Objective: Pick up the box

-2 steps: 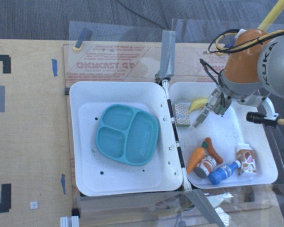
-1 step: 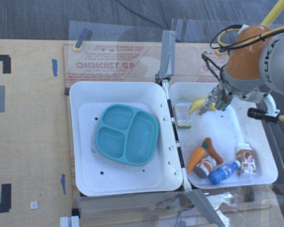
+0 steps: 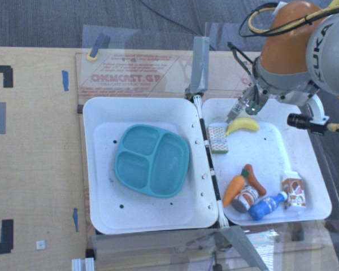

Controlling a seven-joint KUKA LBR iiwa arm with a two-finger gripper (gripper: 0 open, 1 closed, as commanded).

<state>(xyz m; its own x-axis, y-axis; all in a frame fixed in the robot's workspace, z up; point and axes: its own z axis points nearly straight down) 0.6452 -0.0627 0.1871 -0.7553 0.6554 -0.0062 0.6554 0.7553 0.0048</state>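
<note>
On the worktop [image 3: 34,168] two white bins sit side by side. The left bin [image 3: 101,208] holds a teal divided plate [image 3: 152,160]. In the right bin [image 3: 313,202], the box [image 3: 294,190], a small carton with brown and white print, lies near the right wall, just beside a blue bottle [image 3: 266,206]. A carrot [image 3: 233,188], a small can [image 3: 246,197], a banana [image 3: 243,125] and a sponge [image 3: 218,139] also lie there. The arm's pincer [image 3: 241,109] hangs over the bin's far left corner, just above the banana and well apart from the box; whether it is open or closed cannot be told.
</note>
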